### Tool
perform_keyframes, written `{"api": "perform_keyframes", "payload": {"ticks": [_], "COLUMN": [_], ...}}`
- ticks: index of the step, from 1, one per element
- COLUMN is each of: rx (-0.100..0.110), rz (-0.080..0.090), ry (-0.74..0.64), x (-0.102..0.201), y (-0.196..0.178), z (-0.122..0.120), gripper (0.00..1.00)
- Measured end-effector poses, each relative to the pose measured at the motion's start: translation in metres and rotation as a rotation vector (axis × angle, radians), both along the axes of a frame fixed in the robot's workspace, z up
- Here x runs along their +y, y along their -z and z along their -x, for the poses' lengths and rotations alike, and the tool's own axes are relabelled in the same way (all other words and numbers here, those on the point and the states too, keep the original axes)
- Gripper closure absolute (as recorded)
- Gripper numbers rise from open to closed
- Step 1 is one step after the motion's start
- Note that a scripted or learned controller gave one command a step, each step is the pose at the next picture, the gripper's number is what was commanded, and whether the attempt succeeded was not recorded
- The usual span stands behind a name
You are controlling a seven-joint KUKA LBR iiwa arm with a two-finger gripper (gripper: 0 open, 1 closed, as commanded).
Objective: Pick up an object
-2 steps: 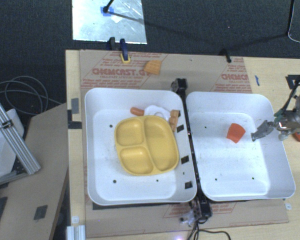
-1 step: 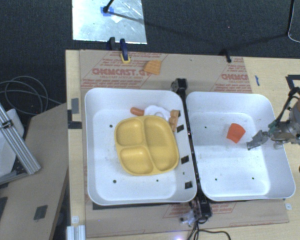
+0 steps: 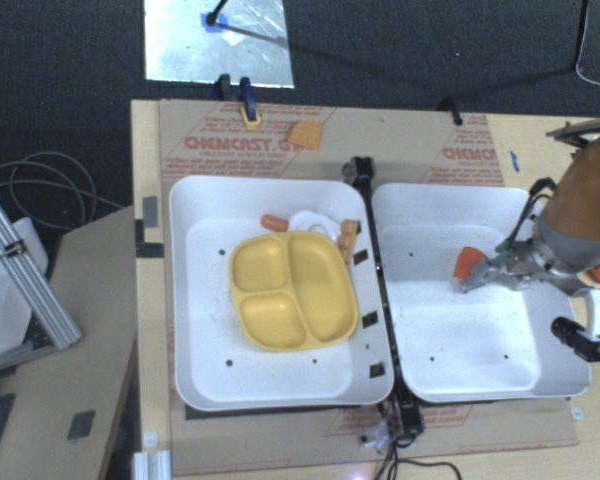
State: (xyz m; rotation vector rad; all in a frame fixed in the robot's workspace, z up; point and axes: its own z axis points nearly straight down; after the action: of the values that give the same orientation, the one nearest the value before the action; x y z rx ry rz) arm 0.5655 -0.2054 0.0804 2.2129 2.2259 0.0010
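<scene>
Where the arm reached in: from the right edge, grey arm point(image 3: 580, 208) with an orange band, bent low over the right bin point(image 3: 460, 368).
Jaws: the jaws point(image 3: 472, 280) pointed left, just beside a small orange object point(image 3: 469, 260); whether they were released or clenched could not be told.
Task's thing: the orange object lay in the right bin, near its middle, touching or nearly touching the jaw tips.
Left bin point(image 3: 205, 368): a yellow divided plate point(image 3: 292, 290) lay tilted in the middle; behind it sat a small orange sausage-shaped piece point(image 3: 274, 223), a white item point(image 3: 313, 222) and a tan block point(image 3: 349, 236).
Counter: a brown cardboard-covered counter point(image 3: 400, 143) with red print carried both bins; a tan square point(image 3: 305, 133) lay on it.
Room: dark carpet point(image 3: 60, 58), a shiny sheet point(image 3: 218, 26), looped cables point(image 3: 40, 183) at left.
</scene>
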Motion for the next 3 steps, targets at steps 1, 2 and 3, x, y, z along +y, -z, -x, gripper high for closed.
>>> {"api": "perform_keyframes", "payload": {"ticks": [1, 2, 3], "rx": [-0.005, -0.004, -0.002], "rz": [0.001, 0.001, -0.001], "ry": [-0.001, -0.001, -0.006], "x": [-0.001, -0.001, 0.078], "y": [-0.006, -0.016, -0.005], "z": [-0.051, -0.050, -0.088], "gripper": [0.00, 1.00, 1.00]}}
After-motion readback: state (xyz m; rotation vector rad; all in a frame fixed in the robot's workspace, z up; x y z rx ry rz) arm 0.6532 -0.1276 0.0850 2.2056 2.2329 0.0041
